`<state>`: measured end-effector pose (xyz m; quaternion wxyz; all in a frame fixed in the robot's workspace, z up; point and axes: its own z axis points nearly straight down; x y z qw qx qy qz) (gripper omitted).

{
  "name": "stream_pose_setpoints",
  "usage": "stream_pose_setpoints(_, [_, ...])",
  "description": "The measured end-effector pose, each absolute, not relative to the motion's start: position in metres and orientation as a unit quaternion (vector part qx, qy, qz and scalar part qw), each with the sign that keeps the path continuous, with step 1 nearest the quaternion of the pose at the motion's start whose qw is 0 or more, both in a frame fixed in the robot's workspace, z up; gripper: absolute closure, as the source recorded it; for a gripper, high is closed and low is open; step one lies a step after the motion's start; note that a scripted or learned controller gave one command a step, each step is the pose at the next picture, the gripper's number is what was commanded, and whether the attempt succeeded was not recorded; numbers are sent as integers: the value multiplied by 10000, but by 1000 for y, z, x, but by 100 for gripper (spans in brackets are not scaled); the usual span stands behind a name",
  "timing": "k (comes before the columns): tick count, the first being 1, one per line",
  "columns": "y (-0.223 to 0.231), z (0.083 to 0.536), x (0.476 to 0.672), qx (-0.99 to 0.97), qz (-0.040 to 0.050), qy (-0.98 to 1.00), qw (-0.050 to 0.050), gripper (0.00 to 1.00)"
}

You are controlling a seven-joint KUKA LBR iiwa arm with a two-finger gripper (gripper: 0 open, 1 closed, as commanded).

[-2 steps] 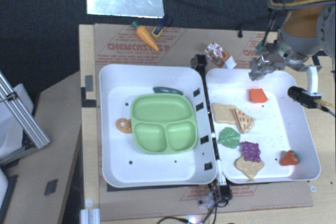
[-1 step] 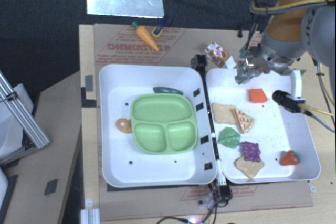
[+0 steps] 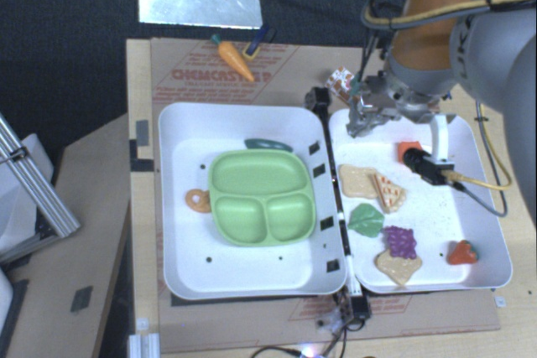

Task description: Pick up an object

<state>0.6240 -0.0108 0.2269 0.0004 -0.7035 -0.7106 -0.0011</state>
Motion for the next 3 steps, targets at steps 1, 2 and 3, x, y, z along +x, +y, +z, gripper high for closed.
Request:
stream_pose_setpoints(1, [51, 219, 624, -7034, -10, -7108, 5, 100])
stream_pose_setpoints(2, [73, 233, 628, -7046, -12, -7096, -3, 100])
stream_pose_setpoints(3, [66, 218, 616, -7068, 3, -7075, -1, 100])
